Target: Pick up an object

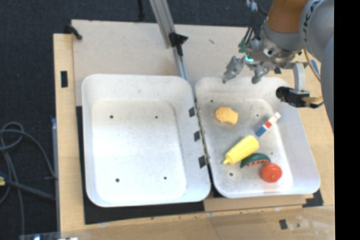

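Objects for picking all lie in the right bin (298, 137): a yellow ridged piece (226, 116) toward its far-left part, a yellow bottle (243, 149) near its middle, a red ball (271, 172) and a dark green piece (251, 160) at its near side, and a small white-red-blue tube (268, 125) right of the middle. The gripper (245, 74) hangs above the bin's far rim, fingers spread and empty. Judged from this, nothing is picked yet; choosing, descending, closing and lifting all remain. The left bin (95, 137) sits just beside.
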